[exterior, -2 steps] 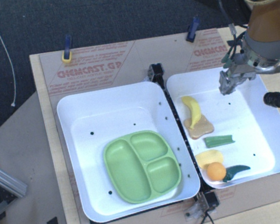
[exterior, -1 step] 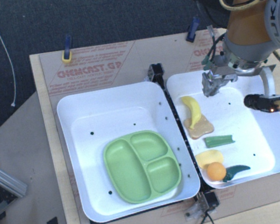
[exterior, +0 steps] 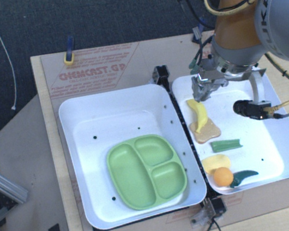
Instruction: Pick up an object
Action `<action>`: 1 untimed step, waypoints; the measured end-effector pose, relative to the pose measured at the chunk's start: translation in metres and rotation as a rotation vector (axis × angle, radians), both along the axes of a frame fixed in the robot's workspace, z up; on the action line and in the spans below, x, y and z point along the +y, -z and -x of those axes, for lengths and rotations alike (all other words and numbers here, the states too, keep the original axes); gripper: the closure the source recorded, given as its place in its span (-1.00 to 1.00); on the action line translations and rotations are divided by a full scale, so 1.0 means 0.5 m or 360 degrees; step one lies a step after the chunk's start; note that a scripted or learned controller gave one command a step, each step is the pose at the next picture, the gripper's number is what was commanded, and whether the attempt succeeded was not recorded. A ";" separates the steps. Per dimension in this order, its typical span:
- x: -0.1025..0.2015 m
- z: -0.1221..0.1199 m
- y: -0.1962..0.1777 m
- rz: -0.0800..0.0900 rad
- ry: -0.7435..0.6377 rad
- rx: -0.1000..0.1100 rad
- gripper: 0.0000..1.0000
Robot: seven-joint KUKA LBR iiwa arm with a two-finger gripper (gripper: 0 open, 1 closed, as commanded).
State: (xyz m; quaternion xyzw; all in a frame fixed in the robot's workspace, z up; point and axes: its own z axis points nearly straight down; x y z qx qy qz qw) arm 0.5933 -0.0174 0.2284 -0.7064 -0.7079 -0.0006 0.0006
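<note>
My gripper (exterior: 201, 92) hangs over the far left part of the right bin (exterior: 280, 132), just above the upper end of a yellow banana (exterior: 199, 113). The banana lies along the bin's left wall, partly on a tan slice of bread (exterior: 207, 131). Nearer the front lie a green bean-like piece (exterior: 226, 145), a yellow lemon-like piece (exterior: 215, 163), an orange ball (exterior: 222, 176) and a dark green pepper (exterior: 244, 176). Nothing shows between the fingers.
The left bin (exterior: 79, 123) holds a green divided plate (exterior: 145, 170). A black object with a cable (exterior: 251, 109) hangs over the right bin's far right. The arm's orange band (exterior: 240, 1) fills the upper right. A blue-yellow clamp (exterior: 69, 52) sits at the bench's far edge.
</note>
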 end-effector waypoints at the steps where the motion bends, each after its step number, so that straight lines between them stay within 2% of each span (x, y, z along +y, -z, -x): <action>1: 0.102 0.020 -0.016 -0.0002 -0.0006 0.0003 1.00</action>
